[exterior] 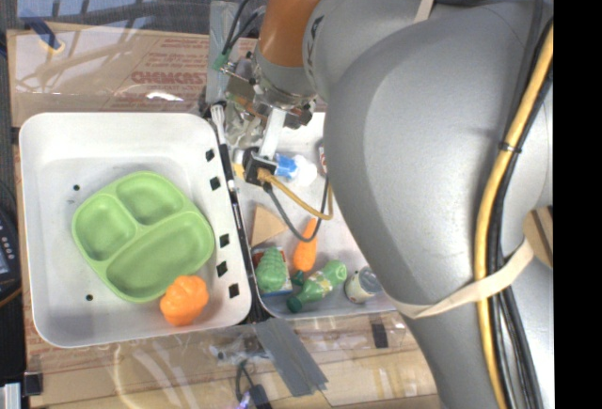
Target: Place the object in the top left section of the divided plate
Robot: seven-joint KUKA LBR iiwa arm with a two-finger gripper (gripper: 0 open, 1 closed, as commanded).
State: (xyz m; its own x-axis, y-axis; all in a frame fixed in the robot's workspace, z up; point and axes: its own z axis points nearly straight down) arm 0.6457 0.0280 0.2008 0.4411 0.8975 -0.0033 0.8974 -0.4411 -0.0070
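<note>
Orange plastic, the toy pumpkin [183, 300] lies in the left bin [38, 210], touching the green divided plate [141, 233] at its lower rim. We judge it light, hard and smooth, likely to slip; grip across its ribbed middle. The claw [256, 146] hangs over the right bin [376, 306]; how it stands we cannot tell.

A pale green divided plate [141, 233] lies in a white bin [47, 144]; at its 5 o'clock, an orange pumpkin toy [183, 300]. The arm [423, 144] is grey, banded orange.
</note>
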